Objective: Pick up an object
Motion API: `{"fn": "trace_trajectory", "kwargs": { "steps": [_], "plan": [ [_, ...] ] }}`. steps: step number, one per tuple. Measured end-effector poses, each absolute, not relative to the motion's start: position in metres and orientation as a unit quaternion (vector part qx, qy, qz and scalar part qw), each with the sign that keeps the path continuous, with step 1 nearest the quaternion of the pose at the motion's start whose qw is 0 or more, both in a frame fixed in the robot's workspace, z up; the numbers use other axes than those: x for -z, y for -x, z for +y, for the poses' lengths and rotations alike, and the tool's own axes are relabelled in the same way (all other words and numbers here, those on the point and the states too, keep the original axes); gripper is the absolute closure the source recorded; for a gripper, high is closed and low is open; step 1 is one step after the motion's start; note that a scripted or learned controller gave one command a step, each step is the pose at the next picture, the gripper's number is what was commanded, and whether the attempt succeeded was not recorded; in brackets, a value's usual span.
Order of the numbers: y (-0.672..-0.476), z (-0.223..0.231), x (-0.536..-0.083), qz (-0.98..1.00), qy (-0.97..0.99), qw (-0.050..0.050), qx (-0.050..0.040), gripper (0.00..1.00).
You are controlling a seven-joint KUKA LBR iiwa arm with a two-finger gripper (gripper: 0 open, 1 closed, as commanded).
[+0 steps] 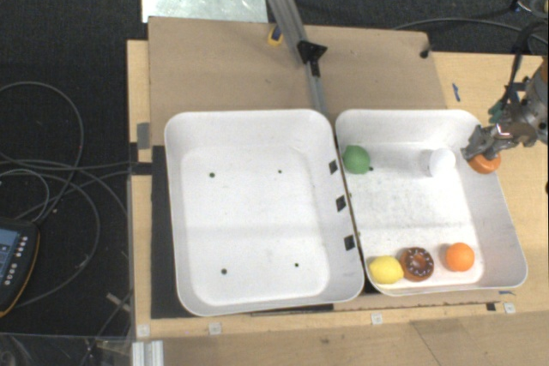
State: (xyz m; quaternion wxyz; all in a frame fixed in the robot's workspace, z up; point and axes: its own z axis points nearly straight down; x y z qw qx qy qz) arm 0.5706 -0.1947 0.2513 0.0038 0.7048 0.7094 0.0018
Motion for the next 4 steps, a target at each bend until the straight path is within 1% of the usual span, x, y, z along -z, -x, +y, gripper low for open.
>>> {"fn": "trace_trajectory", "kwargs": {
  "steps": [1, 2, 3, 4],
  "plan": [
    [-0.559, -0.143, -0.258, 0.711, -0.704, 0.000, -0.0011, 1.00],
    [-0.543, -0.087, -0.251, 0.711, -0.703, -0.001, -0.0008, 1.00],
    [-0.531, -0.025, -0.249, 0.711, -0.703, -0.001, -0.0009, 1.00],
    [-0.527, 0.029, -0.234, 0.711, -0.703, -0.001, -0.0008, 1.00]
  ]
}}
